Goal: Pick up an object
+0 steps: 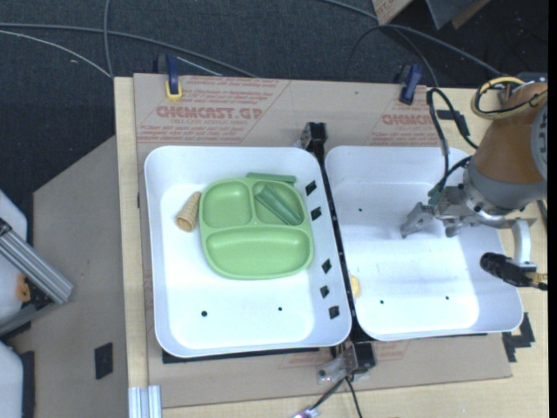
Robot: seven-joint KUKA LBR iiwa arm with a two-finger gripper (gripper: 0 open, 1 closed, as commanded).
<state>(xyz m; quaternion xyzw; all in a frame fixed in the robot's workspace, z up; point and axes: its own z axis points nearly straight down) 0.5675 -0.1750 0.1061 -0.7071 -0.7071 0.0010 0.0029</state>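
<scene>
- Camera view: I saw the gripper [418, 223] low over the right bin [383, 316], toward its far right side; from this angle I could not tell whether the jaws were apart or together.
- In the left bin [174, 312], a green divided plate [257, 233] lay near the centre, with a green piece [280, 202] resting in its far right compartment.
- A tan ice-cream cone [187, 212] lay just beside the plate's left edge.
- Both bins sat on the bench [139, 233].

Bright, even light falls from overhead, and the two white bins [252, 320] glare almost to blown-out white. Shadows are soft and short: a faint one lies under the green divided plate [257, 251]. The dark floor [52, 77] stays dim. Detail is slightly soft and grainy throughout.
</scene>
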